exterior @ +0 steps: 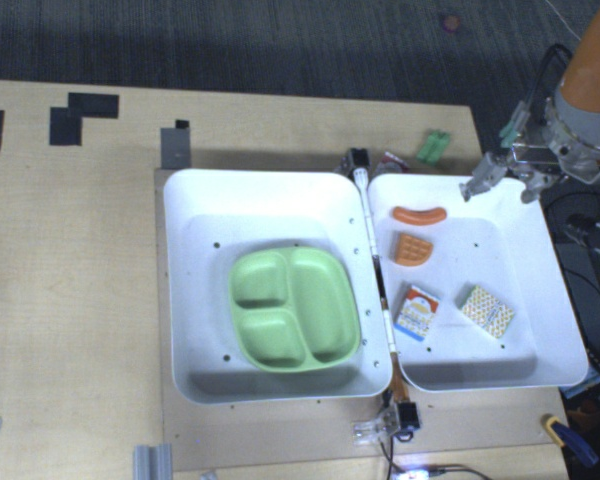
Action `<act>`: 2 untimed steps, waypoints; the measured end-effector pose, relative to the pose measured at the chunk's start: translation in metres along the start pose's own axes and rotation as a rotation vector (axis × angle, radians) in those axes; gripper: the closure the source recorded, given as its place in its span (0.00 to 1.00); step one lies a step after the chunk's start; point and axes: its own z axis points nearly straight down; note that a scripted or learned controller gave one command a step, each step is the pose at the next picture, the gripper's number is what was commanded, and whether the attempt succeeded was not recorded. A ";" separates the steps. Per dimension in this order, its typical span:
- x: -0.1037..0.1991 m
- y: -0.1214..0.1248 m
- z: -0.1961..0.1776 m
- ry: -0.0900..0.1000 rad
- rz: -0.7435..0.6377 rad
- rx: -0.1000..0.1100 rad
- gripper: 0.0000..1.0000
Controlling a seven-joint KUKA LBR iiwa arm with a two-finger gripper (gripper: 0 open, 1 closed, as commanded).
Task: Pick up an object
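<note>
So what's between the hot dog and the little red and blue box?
The waffle sits between the hot dog and the box, seen in the camera view.

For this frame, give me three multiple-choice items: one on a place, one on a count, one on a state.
1. Where does the green tray lie?
A. left bin
B. right bin
C. on the bench

2. How many things lie in the right bin?
A. two
B. four
C. six

3. What does the end effector hold?
A. the sausage
B. a box
C. nothing

Answers:
1 A, the tray sits mid-floor in the left bin.
2 B, a sausage, a waffle and two boxes.
3 C, it hangs over the right bin's far edge, fingers spread, nothing between them.
</note>
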 end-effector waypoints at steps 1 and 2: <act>0.011 -0.008 0.132 0.000 0.002 0.003 0.00; 0.027 0.024 0.194 0.000 0.000 -0.002 0.00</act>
